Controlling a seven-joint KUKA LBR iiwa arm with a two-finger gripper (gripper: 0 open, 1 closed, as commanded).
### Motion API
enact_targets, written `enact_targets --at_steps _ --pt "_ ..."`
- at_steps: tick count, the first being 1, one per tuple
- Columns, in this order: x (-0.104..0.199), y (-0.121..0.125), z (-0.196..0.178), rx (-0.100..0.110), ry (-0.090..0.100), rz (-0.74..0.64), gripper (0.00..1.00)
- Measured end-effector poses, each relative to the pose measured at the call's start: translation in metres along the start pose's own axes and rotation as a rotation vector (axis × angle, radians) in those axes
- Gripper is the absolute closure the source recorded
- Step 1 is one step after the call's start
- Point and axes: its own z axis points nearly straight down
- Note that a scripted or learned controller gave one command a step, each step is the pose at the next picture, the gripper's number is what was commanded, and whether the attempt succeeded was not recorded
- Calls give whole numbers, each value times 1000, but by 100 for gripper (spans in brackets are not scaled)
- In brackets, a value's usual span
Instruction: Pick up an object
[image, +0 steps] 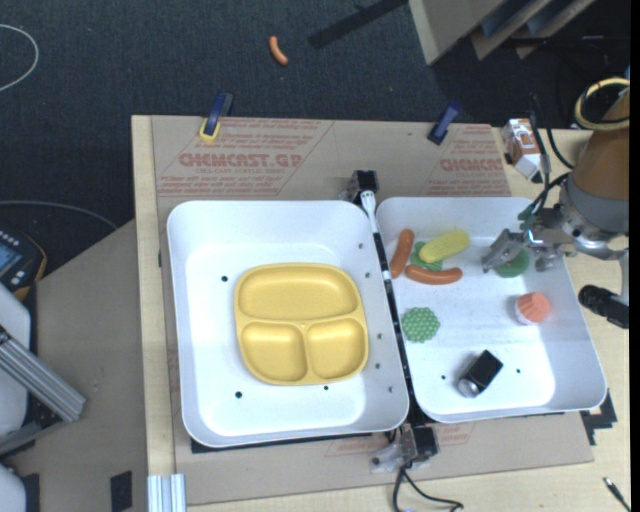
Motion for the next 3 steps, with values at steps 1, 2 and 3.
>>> enact_targets --at_steps 1,2,3 --pt "1 -1 54 1 0 0 0" --pt "0 1 39 -8 -2 0 100" --pt "-2 13 -14 -14 -5 -1 100"
